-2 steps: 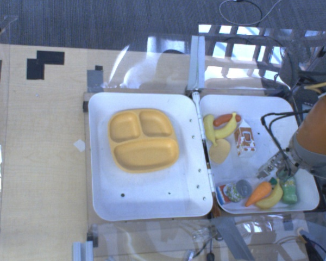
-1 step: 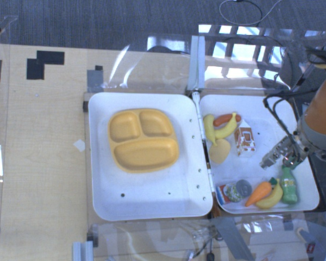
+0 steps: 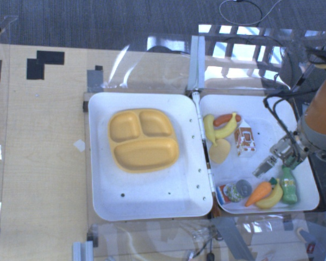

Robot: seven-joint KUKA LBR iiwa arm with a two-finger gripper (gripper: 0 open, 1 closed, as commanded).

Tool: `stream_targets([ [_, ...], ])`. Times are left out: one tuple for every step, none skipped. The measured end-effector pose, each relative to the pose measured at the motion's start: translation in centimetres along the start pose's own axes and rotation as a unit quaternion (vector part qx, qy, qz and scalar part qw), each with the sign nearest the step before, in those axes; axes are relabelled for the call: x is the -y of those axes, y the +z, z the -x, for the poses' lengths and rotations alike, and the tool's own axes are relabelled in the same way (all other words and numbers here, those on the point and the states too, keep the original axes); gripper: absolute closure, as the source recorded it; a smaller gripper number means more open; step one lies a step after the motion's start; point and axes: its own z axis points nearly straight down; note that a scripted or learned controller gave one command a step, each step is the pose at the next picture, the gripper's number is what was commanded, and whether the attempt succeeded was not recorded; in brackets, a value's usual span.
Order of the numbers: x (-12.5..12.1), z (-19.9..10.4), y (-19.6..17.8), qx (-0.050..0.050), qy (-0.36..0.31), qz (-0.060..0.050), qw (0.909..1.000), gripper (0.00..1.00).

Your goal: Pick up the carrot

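The carrot, orange with a green top, lies at the front of the right bin, leaning against a yellow banana. My gripper hangs just above and slightly behind the carrot, pointing down and to the left, a short gap from it. Its two fingers stand a little apart with nothing between them. The arm comes in from the right edge.
In the right bin lie a green bottle, a small can, a red-white carton, a second banana, a sausage and a pale disc. The left bin holds a yellow divided plate.
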Motion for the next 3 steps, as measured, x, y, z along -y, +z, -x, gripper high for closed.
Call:
stream_targets([
  [-0.1, -0.1, 5.5, 0.0, -0.064, 0.0, 0.9979, 0.0],
  [2.8, 3.2, 11.4, 0.002, -0.187, 0.002, 0.9823, 0.0],
  [2.5, 3.4, 10.2, 0.006, -0.186, 0.004, 0.9826, 1.0],
])
